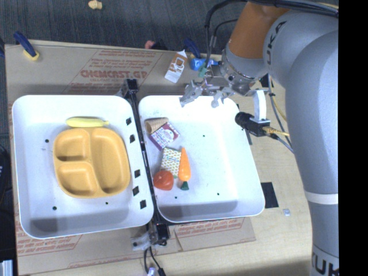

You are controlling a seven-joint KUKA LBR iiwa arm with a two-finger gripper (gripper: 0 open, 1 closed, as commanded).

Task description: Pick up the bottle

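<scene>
Claw (202, 96) fingers spread apart and holding nothing, it hangs over the right bin's (230, 171) far rim, so no pickup has begun.

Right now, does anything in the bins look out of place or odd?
Yes. The right bin holds a carrot, a tomato and small packets, but I can't make out a bottle. The banana lies outside the yellow tray.

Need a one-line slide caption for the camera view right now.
Hand above the right bin's far rim; toy food clustered by its left wall; yellow tray in left bin.
</scene>
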